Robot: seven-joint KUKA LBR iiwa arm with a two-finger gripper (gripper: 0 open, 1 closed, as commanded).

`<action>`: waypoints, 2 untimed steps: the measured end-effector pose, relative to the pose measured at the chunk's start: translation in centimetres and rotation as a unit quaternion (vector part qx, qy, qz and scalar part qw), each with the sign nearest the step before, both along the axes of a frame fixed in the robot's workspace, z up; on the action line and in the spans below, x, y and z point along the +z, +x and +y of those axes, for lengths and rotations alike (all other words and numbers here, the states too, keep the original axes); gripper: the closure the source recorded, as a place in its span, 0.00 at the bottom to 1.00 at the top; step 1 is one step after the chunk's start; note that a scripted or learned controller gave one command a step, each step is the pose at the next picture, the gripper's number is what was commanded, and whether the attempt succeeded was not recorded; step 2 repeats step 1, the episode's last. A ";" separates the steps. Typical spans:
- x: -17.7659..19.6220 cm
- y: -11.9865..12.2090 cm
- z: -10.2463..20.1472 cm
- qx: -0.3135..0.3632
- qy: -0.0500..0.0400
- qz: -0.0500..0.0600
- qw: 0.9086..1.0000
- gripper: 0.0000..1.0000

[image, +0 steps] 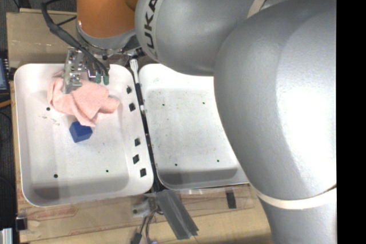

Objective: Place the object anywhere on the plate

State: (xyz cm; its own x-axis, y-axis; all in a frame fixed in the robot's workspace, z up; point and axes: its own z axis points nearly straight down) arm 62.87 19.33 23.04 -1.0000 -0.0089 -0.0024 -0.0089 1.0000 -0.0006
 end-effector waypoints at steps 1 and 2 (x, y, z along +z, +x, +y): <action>0.0 0.0 0.0 0.000 0.000 0.000 1.000 0.00; 0.0 0.0 0.0 0.000 0.000 0.000 1.000 0.00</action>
